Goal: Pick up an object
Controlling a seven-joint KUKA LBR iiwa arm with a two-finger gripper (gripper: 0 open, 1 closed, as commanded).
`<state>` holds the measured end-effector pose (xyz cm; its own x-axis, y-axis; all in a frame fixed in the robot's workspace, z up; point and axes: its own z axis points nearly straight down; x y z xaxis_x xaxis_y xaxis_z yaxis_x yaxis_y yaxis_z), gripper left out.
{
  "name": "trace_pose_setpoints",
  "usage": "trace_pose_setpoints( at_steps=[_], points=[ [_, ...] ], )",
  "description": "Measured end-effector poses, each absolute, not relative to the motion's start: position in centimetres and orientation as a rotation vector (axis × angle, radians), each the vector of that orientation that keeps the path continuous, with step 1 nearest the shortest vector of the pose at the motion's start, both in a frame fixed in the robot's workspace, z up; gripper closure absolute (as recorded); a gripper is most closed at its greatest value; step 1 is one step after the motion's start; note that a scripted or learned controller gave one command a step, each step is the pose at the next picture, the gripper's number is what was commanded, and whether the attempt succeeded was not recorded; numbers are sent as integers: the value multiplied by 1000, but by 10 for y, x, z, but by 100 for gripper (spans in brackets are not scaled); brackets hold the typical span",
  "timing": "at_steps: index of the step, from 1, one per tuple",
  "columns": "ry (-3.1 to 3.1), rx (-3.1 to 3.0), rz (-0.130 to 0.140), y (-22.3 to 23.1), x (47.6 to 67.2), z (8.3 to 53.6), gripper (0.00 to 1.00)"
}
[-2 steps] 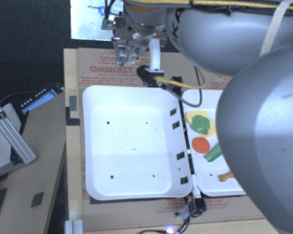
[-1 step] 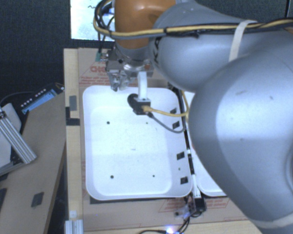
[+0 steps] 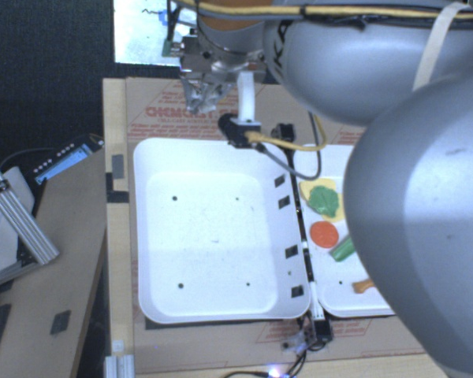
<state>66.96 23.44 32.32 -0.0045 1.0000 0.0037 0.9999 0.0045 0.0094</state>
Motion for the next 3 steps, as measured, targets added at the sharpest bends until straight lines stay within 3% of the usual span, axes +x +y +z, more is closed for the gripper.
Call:
trace_pose_setpoints(
  at_steps=[1, 2, 3],
  points=[
    [2225, 2222, -8, 234, 667, 221, 100],
    [2223, 2213, 17, 234, 670, 330, 100],
    [2226, 2222, -10, 234, 667, 225, 100]
  ],
)
